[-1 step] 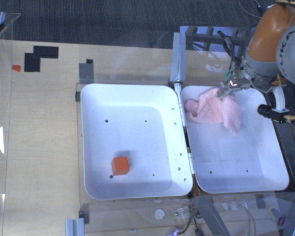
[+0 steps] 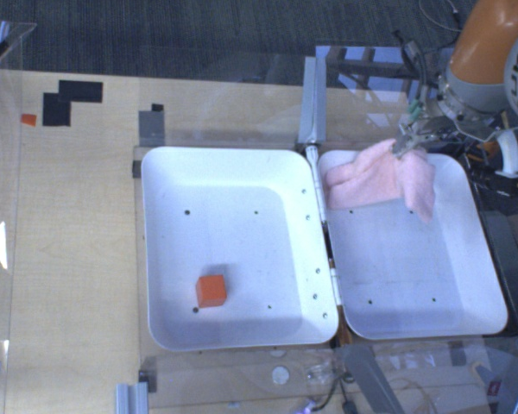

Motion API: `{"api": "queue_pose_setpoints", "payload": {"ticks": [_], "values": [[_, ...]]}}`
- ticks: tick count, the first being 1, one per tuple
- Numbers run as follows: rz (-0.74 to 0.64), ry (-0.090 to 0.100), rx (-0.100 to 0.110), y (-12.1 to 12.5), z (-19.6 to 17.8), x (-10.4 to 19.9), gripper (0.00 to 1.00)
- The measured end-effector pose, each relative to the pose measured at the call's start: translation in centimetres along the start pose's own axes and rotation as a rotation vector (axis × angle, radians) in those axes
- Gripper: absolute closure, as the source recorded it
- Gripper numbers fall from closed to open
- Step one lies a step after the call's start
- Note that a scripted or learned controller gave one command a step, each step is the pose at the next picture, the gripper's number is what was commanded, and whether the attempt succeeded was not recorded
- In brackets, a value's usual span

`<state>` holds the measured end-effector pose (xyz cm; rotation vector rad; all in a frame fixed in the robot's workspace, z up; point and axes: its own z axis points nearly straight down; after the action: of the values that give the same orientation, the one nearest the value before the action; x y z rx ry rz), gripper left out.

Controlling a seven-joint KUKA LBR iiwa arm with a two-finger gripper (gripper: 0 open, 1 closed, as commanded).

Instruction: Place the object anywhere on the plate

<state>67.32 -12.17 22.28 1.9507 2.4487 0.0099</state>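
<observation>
The pink cloth [image 2: 382, 181] lies bunched in the far part of the right bin [image 2: 423, 317], draped partly over the rim where the two bins meet. One corner of it is lifted toward the gripper [image 2: 412, 141], and a fold hangs down just below the tool. The gripper sits right at the cloth's upper right edge and seems to pinch that raised corner, fingers pressed close on the fabric, though they are small and blurred, so the hold is not certain.

The arm [image 2: 492, 33], with its orange band, rises behind and to the right of the tool, with cables looping around it.

Well off to the tool's left and nearer the camera, an orange cube [image 2: 211, 291] rests in the left bin [image 2: 233, 188], near its front left corner and well apart from the cloth. Nothing stands between cube and tool but the bins' shared rim and the cloth itself.

Far left of the tool, on the wooden bench [image 2: 69, 231], are black marks [image 2: 69, 100] and a small orange tag [image 2: 28, 120].
</observation>
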Motion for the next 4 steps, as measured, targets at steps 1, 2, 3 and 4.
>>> {"api": "queue_pose_setpoints", "payload": {"ticks": [1,2,3,4], "values": [[-0.404,0.002,0.001,0.0,0.5,5.6,1.00],[-0.806,0.001,-0.003,0.4,-0.9,11.0,1.00],[-1.205,0.001,-0.007,0.6,-2.0,16.2,1.00],[-1.345,0.004,-0.005,1.3,-0.8,21.2,1.00]]}}
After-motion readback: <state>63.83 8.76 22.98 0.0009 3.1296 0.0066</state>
